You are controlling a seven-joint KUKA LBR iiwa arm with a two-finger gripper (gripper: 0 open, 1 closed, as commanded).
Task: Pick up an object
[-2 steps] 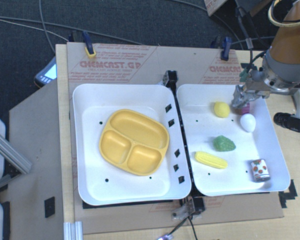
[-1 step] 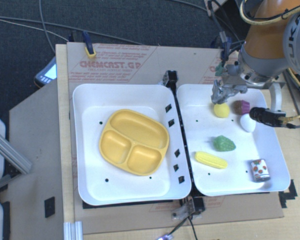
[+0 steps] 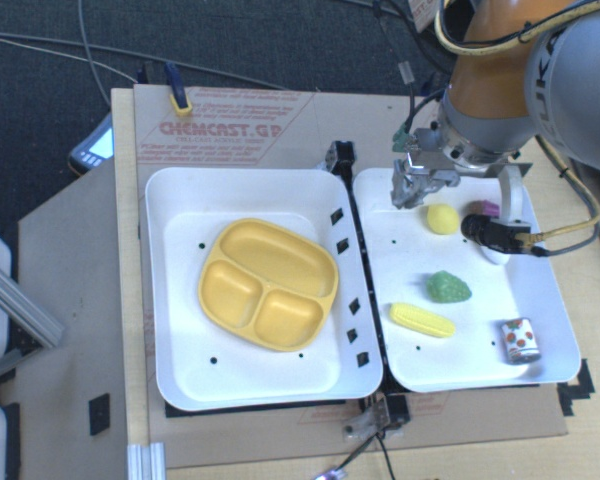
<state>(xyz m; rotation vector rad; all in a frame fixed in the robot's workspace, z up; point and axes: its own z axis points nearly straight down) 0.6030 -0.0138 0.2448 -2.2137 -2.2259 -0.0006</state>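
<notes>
Camera view, looking down at a slant: two white bins side by side on the tabletop [image 3: 230, 133]. Left bin [image 3: 170, 298] carries a yellow divided plate [image 3: 268, 283], three compartments, nothing in them. Right bin [image 3: 550, 308] carries the candidates: a small yellow ball [image 3: 442, 218] near the far end, a green crumpled lump [image 3: 448, 288] mid-bin, a yellow corn-shaped piece [image 3: 422, 319] just in front of it, a small red-and-white spotted can [image 3: 520, 339] at the near right, and a bit of pink [image 3: 485, 209] half hidden behind a black fitting.

The tool [image 3: 412, 190] hangs over the far left corner of the right bin, just beside the ball. Nothing seen between its fingers; cannot tell whether they stand open or closed.

Judgement: approach step, no grasp made. Ball is the nearest target. Next move calls for centring over it, then descending squarely, since a round thing may roll off a skewed pinch.
</notes>
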